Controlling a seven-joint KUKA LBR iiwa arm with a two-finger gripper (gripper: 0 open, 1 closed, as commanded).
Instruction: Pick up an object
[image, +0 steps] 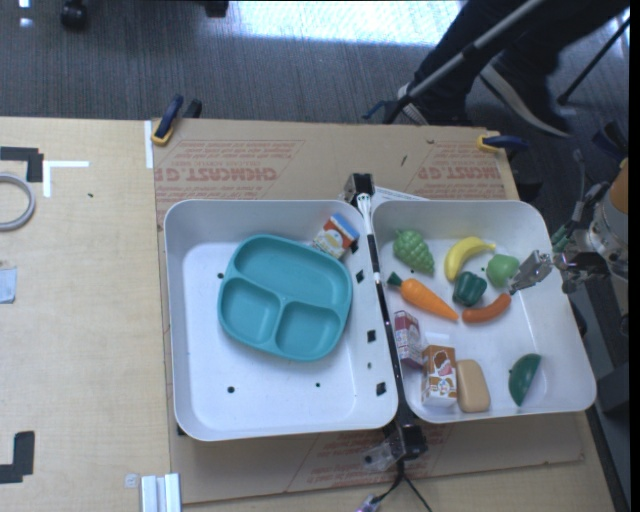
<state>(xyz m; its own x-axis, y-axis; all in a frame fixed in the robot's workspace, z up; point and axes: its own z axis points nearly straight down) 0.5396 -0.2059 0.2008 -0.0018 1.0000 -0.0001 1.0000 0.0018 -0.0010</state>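
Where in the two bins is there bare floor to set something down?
Left bin: bare floor in front of the teal tray. Right bin: bare patch between the orange pepper and green leaf. Crowded around the carrot, banana and broccoli.

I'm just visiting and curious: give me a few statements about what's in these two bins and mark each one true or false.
1. The teal divided plate lies in the left bin. True.
2. The banana lies in the left bin. False: it lies in the right bin, beside the green leafy vegetable.
3. The carrot lies in the right bin. True.
4. The gripper holds the carrot. False: it is at the right bin's right side, apart from the carrot.
5. The bread roll sits on the plate. False: it lies near the right bin's front edge.
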